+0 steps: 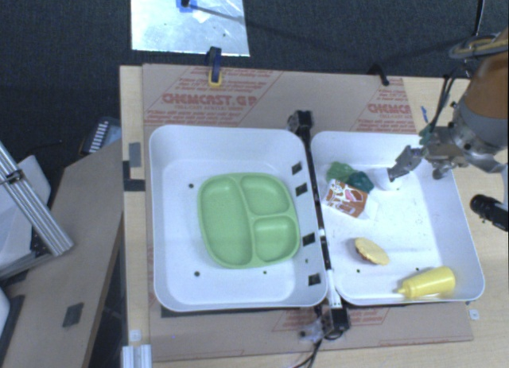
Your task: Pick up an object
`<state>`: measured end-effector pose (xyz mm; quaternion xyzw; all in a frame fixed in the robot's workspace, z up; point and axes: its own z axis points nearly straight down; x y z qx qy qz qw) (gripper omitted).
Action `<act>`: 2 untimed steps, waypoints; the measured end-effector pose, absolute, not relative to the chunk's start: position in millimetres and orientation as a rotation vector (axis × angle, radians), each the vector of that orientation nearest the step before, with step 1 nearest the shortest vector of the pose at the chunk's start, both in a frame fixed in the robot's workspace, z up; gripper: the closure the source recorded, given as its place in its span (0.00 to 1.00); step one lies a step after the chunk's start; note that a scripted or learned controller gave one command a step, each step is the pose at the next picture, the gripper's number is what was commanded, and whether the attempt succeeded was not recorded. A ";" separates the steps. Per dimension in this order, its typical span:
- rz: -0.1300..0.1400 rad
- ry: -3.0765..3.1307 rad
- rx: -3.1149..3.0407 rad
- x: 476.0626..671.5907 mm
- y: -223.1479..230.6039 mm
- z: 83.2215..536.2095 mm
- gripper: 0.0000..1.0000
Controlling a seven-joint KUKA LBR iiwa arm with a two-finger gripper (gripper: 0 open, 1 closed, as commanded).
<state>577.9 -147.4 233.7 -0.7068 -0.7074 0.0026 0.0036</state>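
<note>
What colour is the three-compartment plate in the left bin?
Pale green: the three-compartment plastic plate, seen in the camera view.

The table was pale wood, and a brown cardboard sheet printed with red lettering lay over most of its top. A yellow clamp gripped the sheet's far edge. Beyond the table the floor was dark blue carpet. A shiny metal plate lay on it, marked with a bit of blue tape, and a thin black rod slanted across the plate. An aluminium rail stood at the left edge. Light was even and soft.
</note>
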 end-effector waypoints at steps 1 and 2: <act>-0.001 -2.226 -2.219 580.2 -147.2 239.2 0.00; 0.002 -2.222 -2.219 574.7 -142.3 194.7 0.00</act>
